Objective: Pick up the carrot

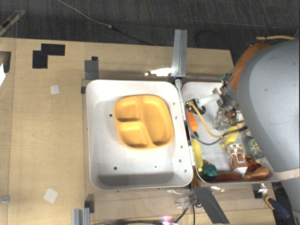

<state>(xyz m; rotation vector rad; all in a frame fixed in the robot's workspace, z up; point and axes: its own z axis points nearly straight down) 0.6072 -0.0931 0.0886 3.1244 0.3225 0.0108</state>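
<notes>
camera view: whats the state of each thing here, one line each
yellow divided plate: upright in the left bin, nothing on it
carrot: lying against the right bin's left wall, not held
gripper: low over the right bin, apart from the carrot
banana: lying along the same wall

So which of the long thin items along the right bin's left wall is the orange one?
The carrot, the upper of the two lying along that wall. The piece just below it is yellow, and a dark green item sits beyond that at the bin's lower corner.
</notes>
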